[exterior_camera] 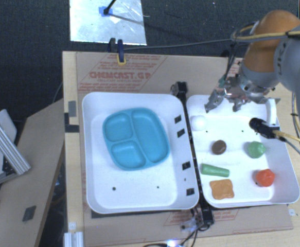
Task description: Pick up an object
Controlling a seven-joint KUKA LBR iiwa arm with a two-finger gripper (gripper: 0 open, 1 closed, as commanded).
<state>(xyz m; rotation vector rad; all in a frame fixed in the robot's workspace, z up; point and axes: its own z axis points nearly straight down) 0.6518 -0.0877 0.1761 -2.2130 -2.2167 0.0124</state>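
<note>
The right bin point(286, 161) holds several small objects: a white ball point(197, 121) at its left edge, a brown ball point(219, 146), a green ball point(256, 149), a red-orange round fruit point(265, 177), a green cylinder point(214, 170) and an orange flat piece point(222, 189). My gripper point(224, 105) hovers over the bin's far end, above and to the right of the white ball. It is open, its two fingers are spread, and nothing sits between them.
The left bin point(95, 189) contains a blue divided plate point(136, 138). A black hinge strip point(187, 143) runs between the bins. A black connector with a yellow cable point(263, 128) juts over the right bin's right side. A clamp point(120, 50) stands at the back.
</note>
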